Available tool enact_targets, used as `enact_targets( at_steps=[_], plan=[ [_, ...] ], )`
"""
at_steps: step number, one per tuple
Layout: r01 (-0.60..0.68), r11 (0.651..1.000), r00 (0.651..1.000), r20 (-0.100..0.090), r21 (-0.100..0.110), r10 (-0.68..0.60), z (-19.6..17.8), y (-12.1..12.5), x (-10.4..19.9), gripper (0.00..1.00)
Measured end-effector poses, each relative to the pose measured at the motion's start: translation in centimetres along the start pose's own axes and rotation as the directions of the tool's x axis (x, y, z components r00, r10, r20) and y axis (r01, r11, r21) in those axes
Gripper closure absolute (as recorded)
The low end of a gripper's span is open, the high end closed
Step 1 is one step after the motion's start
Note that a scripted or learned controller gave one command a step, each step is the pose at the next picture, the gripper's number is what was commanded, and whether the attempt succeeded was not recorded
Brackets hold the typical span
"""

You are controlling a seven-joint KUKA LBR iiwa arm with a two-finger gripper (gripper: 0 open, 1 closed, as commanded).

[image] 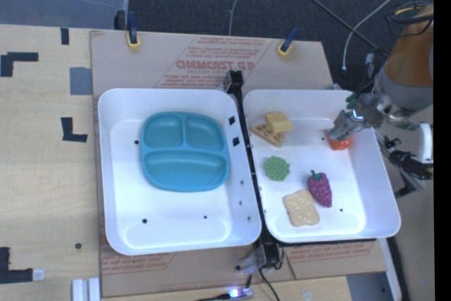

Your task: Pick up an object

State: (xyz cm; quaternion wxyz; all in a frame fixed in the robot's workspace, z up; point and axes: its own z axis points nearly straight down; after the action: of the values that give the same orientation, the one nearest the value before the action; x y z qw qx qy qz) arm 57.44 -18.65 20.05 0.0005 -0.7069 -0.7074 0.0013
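One orange-red piece (340, 143) under the claw (342, 129) — long axis unclear, claw's grip unclear.

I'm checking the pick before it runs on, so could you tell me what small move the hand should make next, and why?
Probably a slow, short lift straight up. The hand sits low at the small red-orange object near the right bin's far right wall, seemingly touching its top. A small rise would show whether the object comes along; the grip itself can't be judged from here.
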Motion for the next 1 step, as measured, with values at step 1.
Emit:
enact_targets(
  at_steps=[1],
  plan=[
    [0.003,1.0,1.0,-0.002,0.0,-0.003,0.79,-0.81,4.96,1.0]
  ],
)
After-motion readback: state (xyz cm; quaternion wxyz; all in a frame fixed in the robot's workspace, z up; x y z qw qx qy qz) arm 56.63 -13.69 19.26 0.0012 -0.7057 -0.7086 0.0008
